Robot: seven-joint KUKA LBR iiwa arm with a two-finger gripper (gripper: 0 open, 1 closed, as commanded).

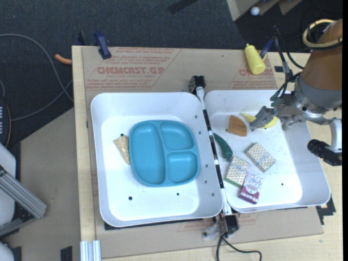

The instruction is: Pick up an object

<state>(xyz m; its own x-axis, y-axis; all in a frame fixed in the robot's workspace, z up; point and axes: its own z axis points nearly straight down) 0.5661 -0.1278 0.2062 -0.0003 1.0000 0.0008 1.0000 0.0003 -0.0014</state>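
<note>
End effector (265,117) sits low over the rear of the right bin (310,192), directly at the yellow banana-shaped object (266,123). Whether it is spread or pinching: cannot tell, the tips are too blurred and overlap the yellow object. No object is seen lifted.

Right bin contents: tan wedge-shaped piece (237,125) just left of the yellow object; dark green curved item (223,145) against the divider; patterned square packet (260,156) mid-bin; a second patterned packet (237,172) touching a purple-pink packet (250,188) toward the front.

Left bin (109,200): blue divided plate (163,151) centred, with a tan cracker-like piece (123,147) tucked against its left edge.

Table (163,64): yellow bottle (254,59) behind the right bin, blue clamp (101,44) at rear left.
</note>
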